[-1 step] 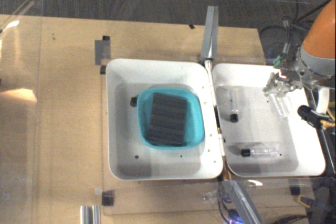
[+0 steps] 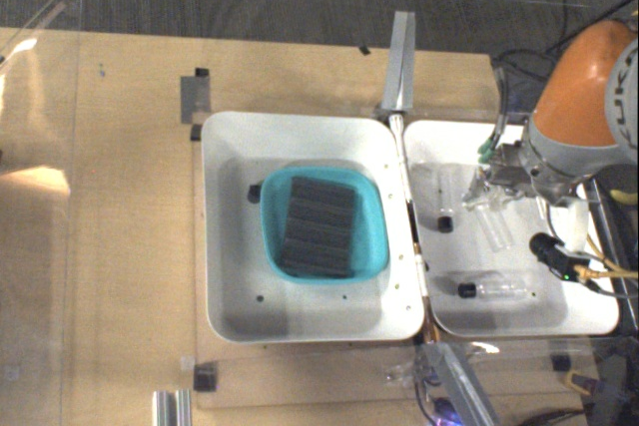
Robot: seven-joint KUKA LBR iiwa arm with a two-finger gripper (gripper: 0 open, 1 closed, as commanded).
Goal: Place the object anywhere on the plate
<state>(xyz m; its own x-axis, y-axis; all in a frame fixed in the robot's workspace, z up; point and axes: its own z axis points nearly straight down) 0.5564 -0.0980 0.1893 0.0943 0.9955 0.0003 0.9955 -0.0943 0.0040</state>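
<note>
Tool (image 2: 491, 198) over right bin (image 2: 599, 314), grip state unclear — dark ridged block (image 2: 319, 224) on teal plate (image 2: 373, 226), left bin (image 2: 225, 244).

Arm in from right, wrist bent down.
Gripper (image 2: 486, 187) low, transparent jaws, orange band up top.

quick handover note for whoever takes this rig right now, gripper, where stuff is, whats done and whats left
Gripper: over the right white bin, nothing seen between its fingers.
Dark grey ribbed rectangular block: lies on the turquoise square plate in the left white bin.
Clear plastic tubes with black caps: lie in the right bin.
Done: the block appears placed on the plate.
Left: probably nothing, just confirm.
</note>
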